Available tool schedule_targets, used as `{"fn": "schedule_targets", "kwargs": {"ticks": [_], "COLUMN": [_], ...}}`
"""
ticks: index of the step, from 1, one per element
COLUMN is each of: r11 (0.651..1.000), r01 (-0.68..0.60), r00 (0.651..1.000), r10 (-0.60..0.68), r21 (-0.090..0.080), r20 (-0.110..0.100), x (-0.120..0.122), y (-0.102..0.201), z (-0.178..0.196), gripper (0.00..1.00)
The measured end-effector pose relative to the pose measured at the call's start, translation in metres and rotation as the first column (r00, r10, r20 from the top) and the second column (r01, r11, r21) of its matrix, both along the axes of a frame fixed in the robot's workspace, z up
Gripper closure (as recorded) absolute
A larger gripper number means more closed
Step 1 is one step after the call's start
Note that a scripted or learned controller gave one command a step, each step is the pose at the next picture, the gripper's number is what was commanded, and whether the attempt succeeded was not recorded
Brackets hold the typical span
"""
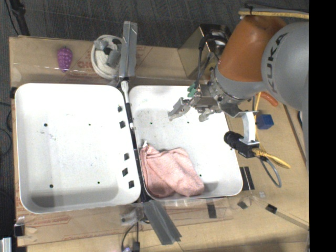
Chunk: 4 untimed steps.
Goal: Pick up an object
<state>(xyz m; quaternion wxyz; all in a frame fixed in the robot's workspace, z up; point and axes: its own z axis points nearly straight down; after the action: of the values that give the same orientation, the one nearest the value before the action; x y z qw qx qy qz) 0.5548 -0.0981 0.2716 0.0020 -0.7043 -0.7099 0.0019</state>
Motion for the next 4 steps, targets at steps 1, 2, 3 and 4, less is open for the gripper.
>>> {"fn": "schedule_targets", "kwargs": {"ticks": [1,2,3,4], "r11": [0.983,0.925,0.924,0.825], "r01": [-0.183,-0.38,-0.383,-0.565], "r00": [0.983,0.925,0.924,0.825], "r10": [0.183,0.38,0.383,0.565], "r21": [0.0,0.001,0.0,0.001], "r20": [0.002,0.005,0.005,0.005], "x": [-0.007,-0.02,-0.02,-0.065], "y": [-0.014,-0.065,-0.065,-0.087], "z": [-0.05,-0.18,-0.17,-0.18], "gripper": [0.0,0.0,1.0,1.0]}}
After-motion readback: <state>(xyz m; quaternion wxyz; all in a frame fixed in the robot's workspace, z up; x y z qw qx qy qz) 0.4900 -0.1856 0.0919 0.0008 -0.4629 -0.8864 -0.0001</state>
